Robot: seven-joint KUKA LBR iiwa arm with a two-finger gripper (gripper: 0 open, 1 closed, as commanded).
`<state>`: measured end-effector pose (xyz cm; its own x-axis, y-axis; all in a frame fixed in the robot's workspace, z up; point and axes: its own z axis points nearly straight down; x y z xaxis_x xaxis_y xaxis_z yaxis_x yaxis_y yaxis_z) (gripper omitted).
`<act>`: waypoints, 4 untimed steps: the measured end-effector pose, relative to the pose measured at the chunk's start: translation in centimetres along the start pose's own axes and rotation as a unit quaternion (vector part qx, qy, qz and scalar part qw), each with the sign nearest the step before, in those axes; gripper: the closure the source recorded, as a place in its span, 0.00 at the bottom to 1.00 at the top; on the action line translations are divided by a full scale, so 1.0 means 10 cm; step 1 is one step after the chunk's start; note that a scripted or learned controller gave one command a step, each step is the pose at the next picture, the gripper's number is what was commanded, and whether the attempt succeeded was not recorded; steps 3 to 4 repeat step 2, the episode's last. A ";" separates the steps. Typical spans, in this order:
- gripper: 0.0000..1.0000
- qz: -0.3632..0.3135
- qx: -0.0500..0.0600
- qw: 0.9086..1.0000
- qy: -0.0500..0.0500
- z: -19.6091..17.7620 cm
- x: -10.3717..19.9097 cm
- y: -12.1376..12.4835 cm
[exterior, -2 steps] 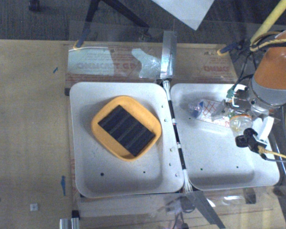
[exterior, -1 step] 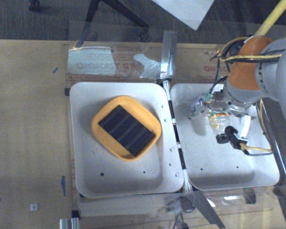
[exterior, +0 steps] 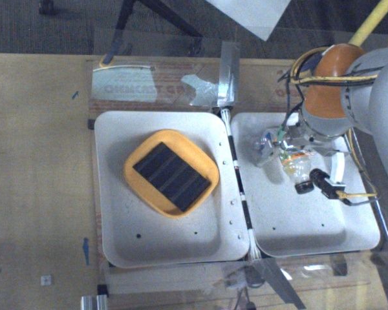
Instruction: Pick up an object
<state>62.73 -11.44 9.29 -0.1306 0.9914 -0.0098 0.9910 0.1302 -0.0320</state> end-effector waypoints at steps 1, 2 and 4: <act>1.00 0.001 0.003 1.000 0.000 -0.08 -0.01 -0.02; 1.00 -0.132 -0.017 0.991 0.003 -0.91 0.34 -0.19; 1.00 -0.132 -0.017 0.991 0.003 -0.91 0.34 -0.19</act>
